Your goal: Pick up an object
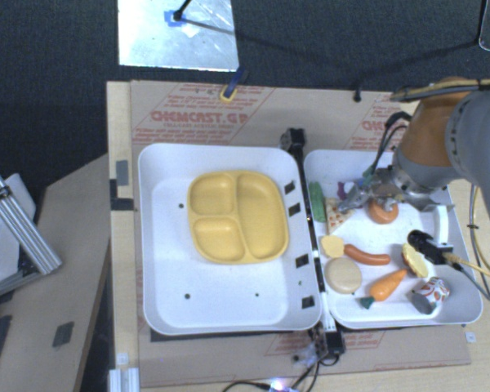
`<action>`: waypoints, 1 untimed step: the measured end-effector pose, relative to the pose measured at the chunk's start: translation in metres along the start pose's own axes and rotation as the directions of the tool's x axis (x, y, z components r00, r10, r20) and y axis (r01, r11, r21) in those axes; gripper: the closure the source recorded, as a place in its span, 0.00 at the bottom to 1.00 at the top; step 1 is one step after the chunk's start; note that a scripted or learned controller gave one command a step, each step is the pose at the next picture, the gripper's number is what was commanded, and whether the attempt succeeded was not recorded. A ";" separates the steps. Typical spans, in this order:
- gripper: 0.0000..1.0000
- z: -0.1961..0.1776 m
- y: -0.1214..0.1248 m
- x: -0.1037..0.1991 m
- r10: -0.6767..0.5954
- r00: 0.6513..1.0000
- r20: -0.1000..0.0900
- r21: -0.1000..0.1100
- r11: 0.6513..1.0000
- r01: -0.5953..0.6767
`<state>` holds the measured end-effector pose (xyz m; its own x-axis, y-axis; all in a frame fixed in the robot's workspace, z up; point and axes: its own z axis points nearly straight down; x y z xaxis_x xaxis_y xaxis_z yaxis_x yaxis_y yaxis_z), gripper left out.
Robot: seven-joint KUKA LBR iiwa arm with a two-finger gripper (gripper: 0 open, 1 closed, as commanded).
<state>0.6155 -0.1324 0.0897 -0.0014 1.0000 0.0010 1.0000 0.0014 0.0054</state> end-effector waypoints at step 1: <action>1.00 -0.013 0.003 -0.001 -0.001 1.000 0.003 -0.011 1.000 0.001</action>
<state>0.6184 -0.1332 0.1031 -0.0023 1.0000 -0.0025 0.9999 0.0023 0.0168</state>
